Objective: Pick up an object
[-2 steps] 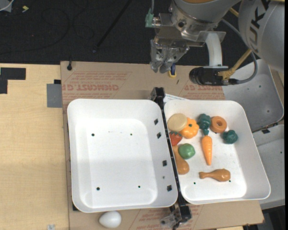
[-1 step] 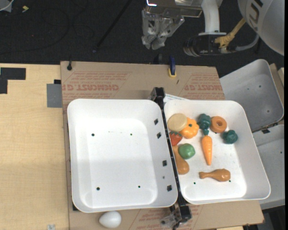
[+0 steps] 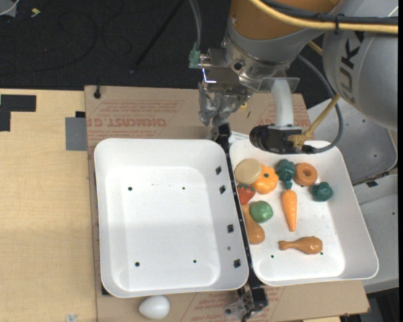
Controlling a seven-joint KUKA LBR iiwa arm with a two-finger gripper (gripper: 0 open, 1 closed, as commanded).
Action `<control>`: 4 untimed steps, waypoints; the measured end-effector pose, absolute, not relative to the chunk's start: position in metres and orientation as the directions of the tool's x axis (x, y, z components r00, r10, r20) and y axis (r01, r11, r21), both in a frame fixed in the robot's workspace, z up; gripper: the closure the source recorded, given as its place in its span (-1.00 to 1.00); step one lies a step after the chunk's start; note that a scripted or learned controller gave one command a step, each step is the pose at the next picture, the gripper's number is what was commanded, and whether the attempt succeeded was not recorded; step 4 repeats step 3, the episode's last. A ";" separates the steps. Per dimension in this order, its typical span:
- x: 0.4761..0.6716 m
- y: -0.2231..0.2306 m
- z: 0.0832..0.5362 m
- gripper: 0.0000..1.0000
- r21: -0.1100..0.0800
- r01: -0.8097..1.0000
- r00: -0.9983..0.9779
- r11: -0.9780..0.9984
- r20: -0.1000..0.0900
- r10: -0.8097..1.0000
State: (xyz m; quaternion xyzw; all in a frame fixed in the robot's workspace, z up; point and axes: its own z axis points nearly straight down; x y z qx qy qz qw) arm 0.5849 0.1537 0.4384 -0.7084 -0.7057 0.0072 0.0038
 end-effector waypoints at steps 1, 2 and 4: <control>0.646 0.194 0.530 1.00 0.007 1.000 -0.004 0.004 0.000 1.000; 0.629 0.190 0.424 1.00 -0.016 1.000 0.003 -0.003 -0.005 1.000; 0.632 0.226 0.545 1.00 0.009 1.000 -0.003 0.003 0.003 1.000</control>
